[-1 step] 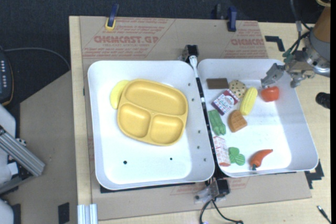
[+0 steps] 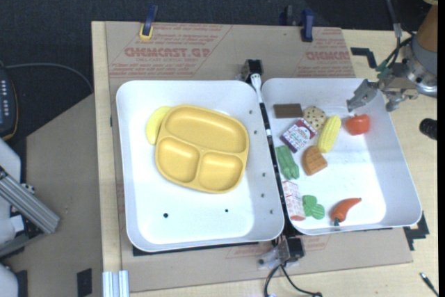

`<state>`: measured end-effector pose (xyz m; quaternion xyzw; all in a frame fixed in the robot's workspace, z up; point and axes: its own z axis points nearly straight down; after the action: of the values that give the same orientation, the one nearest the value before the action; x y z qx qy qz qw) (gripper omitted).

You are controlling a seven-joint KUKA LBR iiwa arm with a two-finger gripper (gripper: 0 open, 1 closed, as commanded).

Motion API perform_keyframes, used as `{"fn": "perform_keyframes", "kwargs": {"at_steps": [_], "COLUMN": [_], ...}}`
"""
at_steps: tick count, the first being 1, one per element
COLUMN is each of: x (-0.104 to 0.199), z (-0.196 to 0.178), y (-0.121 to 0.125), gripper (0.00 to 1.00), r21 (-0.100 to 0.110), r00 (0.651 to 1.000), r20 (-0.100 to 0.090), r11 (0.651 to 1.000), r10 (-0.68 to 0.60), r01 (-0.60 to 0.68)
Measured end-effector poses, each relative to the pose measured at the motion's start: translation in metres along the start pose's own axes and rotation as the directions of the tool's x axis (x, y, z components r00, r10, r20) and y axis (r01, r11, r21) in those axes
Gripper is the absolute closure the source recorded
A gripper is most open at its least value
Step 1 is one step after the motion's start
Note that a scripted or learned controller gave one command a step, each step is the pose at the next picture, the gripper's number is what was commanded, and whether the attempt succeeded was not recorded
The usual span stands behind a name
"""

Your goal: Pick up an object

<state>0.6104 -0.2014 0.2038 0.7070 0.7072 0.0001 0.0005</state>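
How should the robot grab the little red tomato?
Probably from straight above, closing the pincer across the tomato's round middle. It sits apart from the toy corn, with bare bin floor on its other sides, so fingers have room.

Two white bins hold one yellow tray and about ten toy foods.

Bench with two white bins
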Motion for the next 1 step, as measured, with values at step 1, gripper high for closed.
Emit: {"fn": "perform_keyframes", "kwargs": {"at_steps": [1], "x": [-0.0054], "z": [0.0599], "y": [-0.0034], "gripper": [0.0], "r21": [0.004], "r00": [1.0], "r20": [-0.001], "r11": [1.0], "r10": [0.0], "r01": [0.0]}}
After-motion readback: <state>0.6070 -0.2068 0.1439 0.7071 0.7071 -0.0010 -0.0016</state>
